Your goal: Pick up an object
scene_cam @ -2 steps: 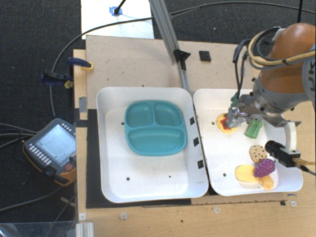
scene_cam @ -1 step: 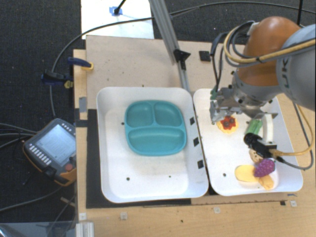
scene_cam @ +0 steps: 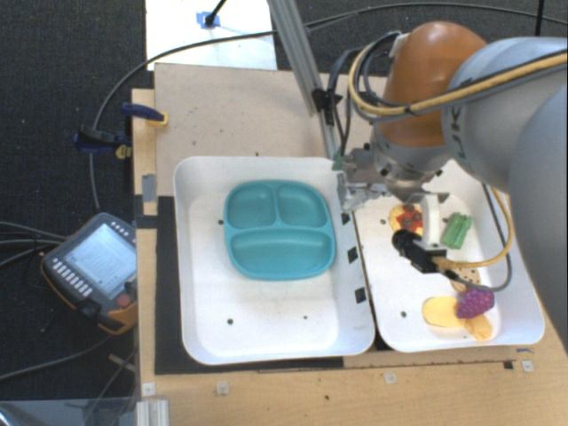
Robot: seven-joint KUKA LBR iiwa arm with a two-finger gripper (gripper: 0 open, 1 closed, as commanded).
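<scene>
My gripper (scene_cam: 349, 195) hangs low over the inner edge of the right bin (scene_cam: 524, 322), close to the wall between the two bins. To its right in that bin lie a small red and orange object (scene_cam: 408, 216) and a green block (scene_cam: 457, 231). Nearer the front of the same bin sit a yellow piece (scene_cam: 439, 311), a purple bunch of grapes (scene_cam: 475, 303) and a small orange piece (scene_cam: 480, 328). The wrist and arm hide the back of the right bin. I see nothing held at the gripper.
The left bin (scene_cam: 266, 327) holds a teal divided plate (scene_cam: 279, 230) toward its back. A slanted metal pole (scene_cam: 297, 43) crosses behind the bins. A teach pendant (scene_cam: 93, 264) lies off the bench at the left.
</scene>
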